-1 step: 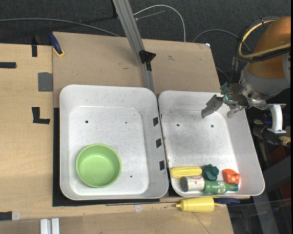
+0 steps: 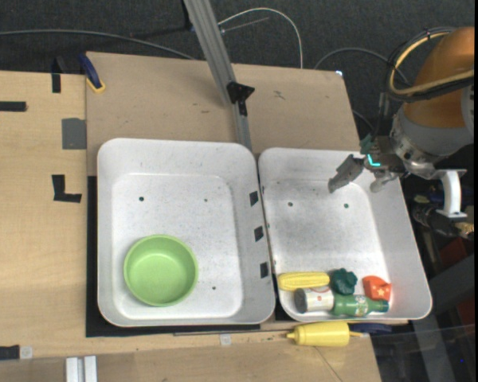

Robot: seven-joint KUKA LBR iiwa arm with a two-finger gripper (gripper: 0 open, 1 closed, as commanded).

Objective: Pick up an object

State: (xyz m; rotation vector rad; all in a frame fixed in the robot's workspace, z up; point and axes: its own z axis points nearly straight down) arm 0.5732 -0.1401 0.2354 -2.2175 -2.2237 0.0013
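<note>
My gripper [image 2: 358, 183] hangs over the far right part of the right bin [image 2: 319, 213], its two dark fingers spread open with nothing between them. Several small objects lie packed along that bin's near edge: a yellow corn-like piece [image 2: 303, 280], a dark green lump [image 2: 343, 279], an orange-red piece [image 2: 377, 289], a white can [image 2: 314, 300] and a green bottle [image 2: 358, 305]. They sit well below the gripper in the view, apart from it. A green bowl [image 2: 160, 270] rests in the near left corner of the left bin [image 2: 175, 173].
A yellow squeeze bottle [image 2: 323, 334] lies on the bench just outside the right bin's near rim. A grey metal pole [image 2: 215, 46] slants down to the gap between the bins at the back. Cables run across the dark floor behind the bench.
</note>
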